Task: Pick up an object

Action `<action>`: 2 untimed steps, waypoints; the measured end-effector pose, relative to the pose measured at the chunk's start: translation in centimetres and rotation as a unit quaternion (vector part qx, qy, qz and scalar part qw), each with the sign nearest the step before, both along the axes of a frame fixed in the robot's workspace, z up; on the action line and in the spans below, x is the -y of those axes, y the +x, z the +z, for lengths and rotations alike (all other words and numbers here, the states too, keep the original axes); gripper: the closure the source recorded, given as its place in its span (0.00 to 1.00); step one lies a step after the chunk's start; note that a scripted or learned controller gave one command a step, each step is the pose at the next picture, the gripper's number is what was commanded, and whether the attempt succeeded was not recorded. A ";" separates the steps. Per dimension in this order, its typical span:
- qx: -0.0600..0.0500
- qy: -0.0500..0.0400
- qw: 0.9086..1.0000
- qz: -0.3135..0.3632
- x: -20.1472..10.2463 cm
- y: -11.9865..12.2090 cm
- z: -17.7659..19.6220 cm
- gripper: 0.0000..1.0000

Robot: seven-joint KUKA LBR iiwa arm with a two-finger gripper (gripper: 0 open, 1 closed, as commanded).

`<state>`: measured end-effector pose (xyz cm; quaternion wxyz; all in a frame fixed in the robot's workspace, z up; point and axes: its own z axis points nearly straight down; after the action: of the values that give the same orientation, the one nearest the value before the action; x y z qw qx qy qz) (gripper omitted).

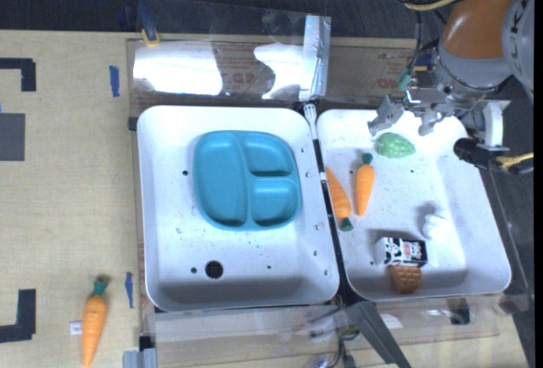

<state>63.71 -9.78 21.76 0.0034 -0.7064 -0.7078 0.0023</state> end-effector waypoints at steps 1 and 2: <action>0.003 -0.002 0.999 -0.045 5.6 3.0 3.4 0.00; 0.000 -0.001 0.997 -0.073 3.3 2.8 2.4 0.00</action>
<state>66.47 -13.07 24.16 0.0032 -0.7564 -0.6541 0.0026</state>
